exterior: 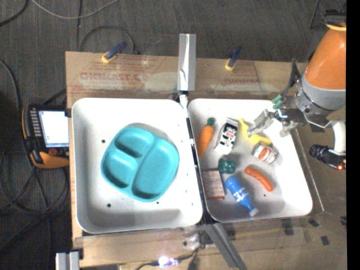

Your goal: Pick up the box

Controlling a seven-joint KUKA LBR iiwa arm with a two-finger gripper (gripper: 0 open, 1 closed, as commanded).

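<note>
Dark carpet w/ loose cables surrounds a wooden bench [84,77] carrying two white bins side by side. Left bin [90,207] holds a teal divided plate [140,163], roughly centred. Right bin [298,201] is cluttered.

Camera view, gripper first: the gripper [269,120] comes in from 3 o'clock under the grey-and-orange arm [329,66], over the right bin's 1–2 o'clock area. Fingers look spread apart, w/ nothing visibly between them; they sit just above a yellow item [247,129], contact can't be judged.

Box [212,184]: flat, reddish-brown and white, lying at the right bin's left wall, approx 8 o'clock from bin centre, well apart from the gripper.

Around it: a dark green object [227,165] just at the box's 1 o'clock, a blue bottle [239,194] just beside at its 4 o'clock. Carrot [206,137] lies along the left wall at 11 o'clock, w/ a white carton [226,135] beside it. A small can [264,152] sits below the gripper, at 6 o'clock from it, and a red sausage-shaped item [259,178] lies farther toward 5 o'clock of the bin. Green object and can lie between gripper and box.
</note>
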